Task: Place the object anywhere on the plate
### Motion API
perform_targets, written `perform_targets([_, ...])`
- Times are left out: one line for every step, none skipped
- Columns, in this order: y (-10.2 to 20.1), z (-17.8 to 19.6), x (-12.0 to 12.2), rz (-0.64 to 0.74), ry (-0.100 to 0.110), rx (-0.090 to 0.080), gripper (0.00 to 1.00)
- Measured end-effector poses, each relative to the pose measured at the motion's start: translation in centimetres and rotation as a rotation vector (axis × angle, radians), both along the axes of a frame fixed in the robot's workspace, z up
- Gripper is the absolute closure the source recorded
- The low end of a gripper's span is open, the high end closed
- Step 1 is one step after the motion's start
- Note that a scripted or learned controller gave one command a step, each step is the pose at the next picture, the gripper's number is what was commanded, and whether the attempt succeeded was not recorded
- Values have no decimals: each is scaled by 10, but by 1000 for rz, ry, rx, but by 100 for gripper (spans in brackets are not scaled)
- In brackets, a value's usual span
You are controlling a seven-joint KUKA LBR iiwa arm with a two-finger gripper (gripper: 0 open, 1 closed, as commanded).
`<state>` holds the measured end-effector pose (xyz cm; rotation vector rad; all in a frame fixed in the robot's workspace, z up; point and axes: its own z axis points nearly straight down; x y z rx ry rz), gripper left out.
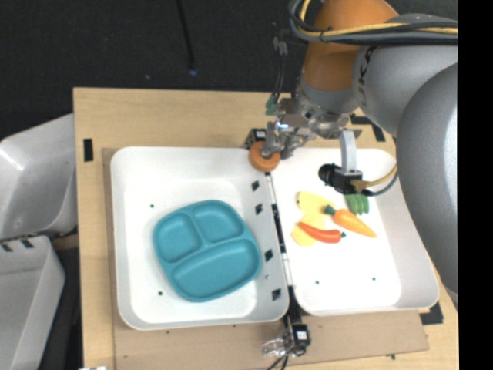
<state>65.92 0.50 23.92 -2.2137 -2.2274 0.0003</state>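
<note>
A blue plate (206, 249) with three compartments lies flat in the left bin (131, 183). My gripper (268, 149) hangs over the far end of the divide between the two bins. It is shut on a small round orange-brown object (264, 159), which shows just below the fingertips. The object is lifted above the bin rims, up and to the right of the plate. The grey arm with its orange band (343, 21) rises behind the gripper.
The right bin (385, 284) holds a carrot (356, 221) with a green top, a red chili (320, 233) and yellow fruit pieces (310, 202), all near its middle. Black clips (271, 230) line the seam between the bins.
</note>
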Motion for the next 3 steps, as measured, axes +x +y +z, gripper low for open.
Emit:
perform_targets([52,-7,-12,-1,1,-1,100])
perform_targets([98,7,-11,1,-3,1,100])
perform_targets([95,6,-11,-4,-1,0,0])
